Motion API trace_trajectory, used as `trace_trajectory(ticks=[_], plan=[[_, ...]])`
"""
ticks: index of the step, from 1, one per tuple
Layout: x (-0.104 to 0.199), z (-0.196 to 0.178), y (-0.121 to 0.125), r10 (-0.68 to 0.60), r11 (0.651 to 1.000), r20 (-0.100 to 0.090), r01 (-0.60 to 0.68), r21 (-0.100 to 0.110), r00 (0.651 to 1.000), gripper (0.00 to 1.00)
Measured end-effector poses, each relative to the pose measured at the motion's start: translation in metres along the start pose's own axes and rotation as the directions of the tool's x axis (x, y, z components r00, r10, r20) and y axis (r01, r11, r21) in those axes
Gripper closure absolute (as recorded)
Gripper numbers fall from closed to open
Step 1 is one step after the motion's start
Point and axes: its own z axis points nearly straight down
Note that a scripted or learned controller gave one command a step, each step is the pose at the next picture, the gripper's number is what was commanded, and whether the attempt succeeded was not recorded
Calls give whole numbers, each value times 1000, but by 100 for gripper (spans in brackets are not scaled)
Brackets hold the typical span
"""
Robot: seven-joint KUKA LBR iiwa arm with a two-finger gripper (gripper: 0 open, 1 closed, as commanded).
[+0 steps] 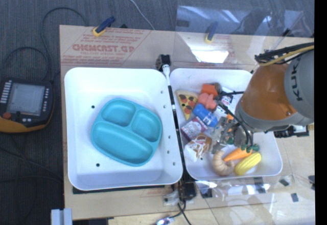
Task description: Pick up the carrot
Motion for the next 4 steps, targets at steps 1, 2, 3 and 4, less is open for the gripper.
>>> trace_trajectory(ticks=[1, 2, 3, 4], plan=[[-2, -9, -1, 0, 1000, 4, 0, 3, 1000, 100], [-21, -83, 71, 88, 996, -25, -89, -6, 996, 100], [-20, -80, 68, 93, 996, -32, -93, -2, 995, 0], [-9, -11, 21, -176, 984, -33, 176, -10, 984, 0]])
